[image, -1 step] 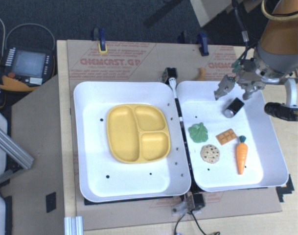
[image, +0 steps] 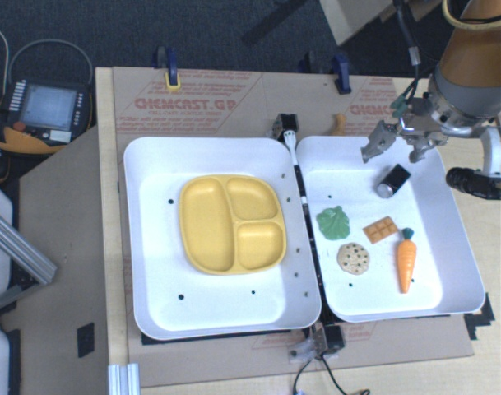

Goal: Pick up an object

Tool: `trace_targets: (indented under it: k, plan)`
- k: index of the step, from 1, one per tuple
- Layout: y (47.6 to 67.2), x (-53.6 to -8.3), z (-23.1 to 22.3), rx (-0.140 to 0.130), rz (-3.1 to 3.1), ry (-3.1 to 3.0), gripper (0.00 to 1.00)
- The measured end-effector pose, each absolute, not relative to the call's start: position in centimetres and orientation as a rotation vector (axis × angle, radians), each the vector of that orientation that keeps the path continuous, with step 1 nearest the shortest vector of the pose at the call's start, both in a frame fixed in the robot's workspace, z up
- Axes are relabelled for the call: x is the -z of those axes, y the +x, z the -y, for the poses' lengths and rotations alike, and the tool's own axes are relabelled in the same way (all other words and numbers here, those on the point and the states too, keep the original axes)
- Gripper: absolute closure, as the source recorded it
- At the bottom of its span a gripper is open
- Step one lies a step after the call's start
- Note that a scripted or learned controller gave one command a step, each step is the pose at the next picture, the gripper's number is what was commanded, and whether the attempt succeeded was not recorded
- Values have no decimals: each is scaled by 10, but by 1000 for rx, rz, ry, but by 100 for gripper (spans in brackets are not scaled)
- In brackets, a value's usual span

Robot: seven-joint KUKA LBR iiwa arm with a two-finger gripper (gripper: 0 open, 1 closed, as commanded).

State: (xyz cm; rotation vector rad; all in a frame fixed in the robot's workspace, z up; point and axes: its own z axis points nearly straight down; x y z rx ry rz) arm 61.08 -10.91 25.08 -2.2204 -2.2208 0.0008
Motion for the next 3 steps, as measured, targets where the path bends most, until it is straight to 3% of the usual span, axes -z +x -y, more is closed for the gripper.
trace_targets:
  k: [3]
  plan:
    - [609, -82, 116, -6, 2217, -2218, 0]
